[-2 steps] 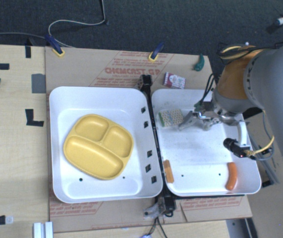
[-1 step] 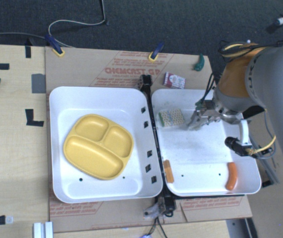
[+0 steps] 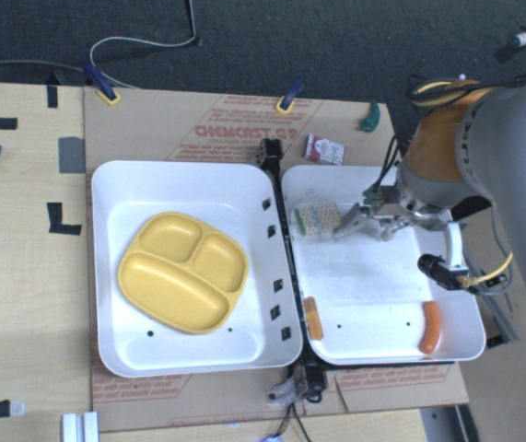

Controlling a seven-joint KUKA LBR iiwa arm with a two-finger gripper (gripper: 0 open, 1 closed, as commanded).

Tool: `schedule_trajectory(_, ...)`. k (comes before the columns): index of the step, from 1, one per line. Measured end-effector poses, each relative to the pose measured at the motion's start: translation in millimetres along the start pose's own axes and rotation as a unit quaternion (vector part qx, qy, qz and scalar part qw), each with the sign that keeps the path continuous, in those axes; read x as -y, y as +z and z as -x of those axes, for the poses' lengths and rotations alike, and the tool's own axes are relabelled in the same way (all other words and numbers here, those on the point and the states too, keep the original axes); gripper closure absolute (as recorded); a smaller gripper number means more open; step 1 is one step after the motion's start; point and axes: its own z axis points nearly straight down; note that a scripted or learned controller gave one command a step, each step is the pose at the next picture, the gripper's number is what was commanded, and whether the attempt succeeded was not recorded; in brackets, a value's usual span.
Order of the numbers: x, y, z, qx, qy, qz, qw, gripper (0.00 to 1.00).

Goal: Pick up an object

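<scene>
The left bin (image 3: 106, 247) holds a smooth yellow three-part tray (image 3: 182, 271), while in the right bin (image 3: 373, 334) the gripper (image 3: 347, 226), its opening impossible to judge, sits just right of a speckled green sponge (image 3: 317, 218), well apart from two orange sausages (image 3: 431, 327) near the front rim.

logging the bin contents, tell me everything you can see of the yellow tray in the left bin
The yellow tray is a rounded, glossy, plastic-looking plate moulded into three compartments: one long one along its lower left side and two smaller ones along the upper right. It lies flat, right side up and turned at a slant, on the floor of the left white bin, roughly central. Its compartments hold nothing and only the bin touches it.
</scene>
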Motion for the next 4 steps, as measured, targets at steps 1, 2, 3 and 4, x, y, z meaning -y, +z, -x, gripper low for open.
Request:
schedule_trajectory(1, 0.2, -9.2, -0.9, -0.001, 0.000, -0.001, 1.0000, 1.00)
schedule_trajectory(2, 0.2, -9.1, -0.9, -0.001, -0.001, -0.001, 1.0000, 0.00)
schedule_trajectory(3, 0.2, -18.3, -1.9, -0.001, -0.001, -0.001, 1.0000, 1.00)
schedule_trajectory(4, 0.3, -18.2, -1.8, -0.001, -0.001, -0.001, 1.0000, 0.00)
